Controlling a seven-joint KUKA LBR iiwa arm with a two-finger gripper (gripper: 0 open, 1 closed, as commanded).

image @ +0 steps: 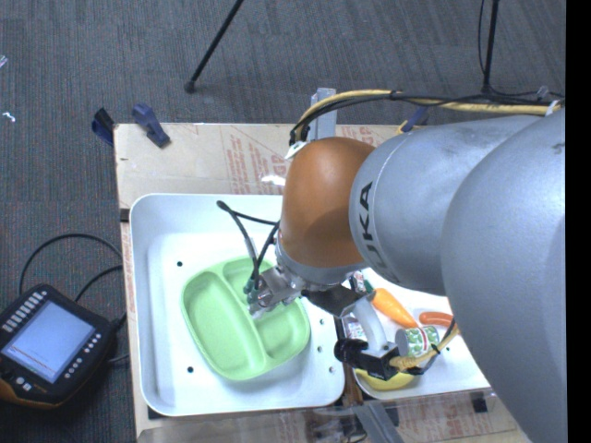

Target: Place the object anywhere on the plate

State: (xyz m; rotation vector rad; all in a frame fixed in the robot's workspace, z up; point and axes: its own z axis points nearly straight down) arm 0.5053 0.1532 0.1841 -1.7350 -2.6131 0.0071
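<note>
A light green divided plate (222, 326) lies in the left white bin (157, 247), angled toward the bin's front right. My gripper (264, 295) hangs low over the plate's right compartment, under the orange wrist band (323, 210). Much of it is hidden by the arm, and I cannot make out any object in it. In the right bin, partly covered by the arm, lie an orange carrot (392, 307), a small green-labelled can (417, 341), a yellow piece (388, 379) and a red piece (436, 318).
The big grey arm (462, 238) covers most of the right bin. Black cables (242, 229) trail from the wrist over the left bin. A teach pendant (51, 344) sits on the floor to the left. A tripod leg (222, 30) stands behind the bench.
</note>
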